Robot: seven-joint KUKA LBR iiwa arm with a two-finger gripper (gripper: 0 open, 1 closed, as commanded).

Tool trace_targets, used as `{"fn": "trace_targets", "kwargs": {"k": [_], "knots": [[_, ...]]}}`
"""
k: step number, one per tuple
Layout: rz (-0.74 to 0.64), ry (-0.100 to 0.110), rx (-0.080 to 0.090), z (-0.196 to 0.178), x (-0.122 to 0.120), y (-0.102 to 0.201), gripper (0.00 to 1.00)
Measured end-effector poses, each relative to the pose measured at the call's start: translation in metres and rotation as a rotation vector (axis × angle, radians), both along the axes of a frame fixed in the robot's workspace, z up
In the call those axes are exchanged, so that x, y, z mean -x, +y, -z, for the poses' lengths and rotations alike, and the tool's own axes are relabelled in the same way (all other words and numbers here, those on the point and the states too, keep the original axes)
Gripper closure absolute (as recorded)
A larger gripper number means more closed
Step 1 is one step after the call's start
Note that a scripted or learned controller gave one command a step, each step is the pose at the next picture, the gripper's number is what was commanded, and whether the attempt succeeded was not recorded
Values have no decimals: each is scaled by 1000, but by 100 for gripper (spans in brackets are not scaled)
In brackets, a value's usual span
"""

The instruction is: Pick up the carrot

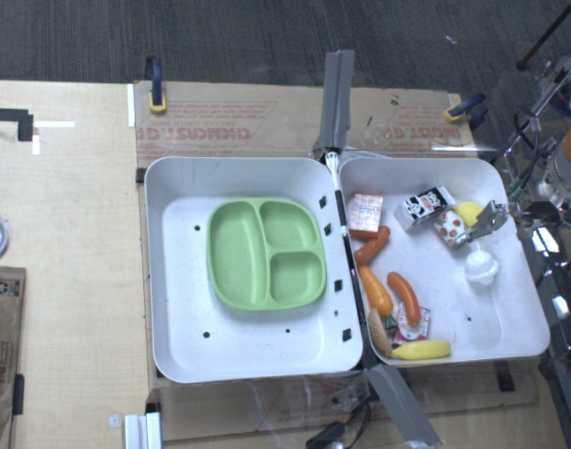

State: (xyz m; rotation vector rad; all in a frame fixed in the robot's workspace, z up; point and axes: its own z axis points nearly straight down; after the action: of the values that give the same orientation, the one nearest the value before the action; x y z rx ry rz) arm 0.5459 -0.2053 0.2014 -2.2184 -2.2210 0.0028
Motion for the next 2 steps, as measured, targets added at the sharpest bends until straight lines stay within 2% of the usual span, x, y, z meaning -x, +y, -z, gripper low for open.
{"fn": "trace_targets", "kwargs": {"k": [1, 2], "knots": [[-23, -1, 0, 110, 39, 21, 0], [55, -2, 2, 55, 1, 3, 0]]}}
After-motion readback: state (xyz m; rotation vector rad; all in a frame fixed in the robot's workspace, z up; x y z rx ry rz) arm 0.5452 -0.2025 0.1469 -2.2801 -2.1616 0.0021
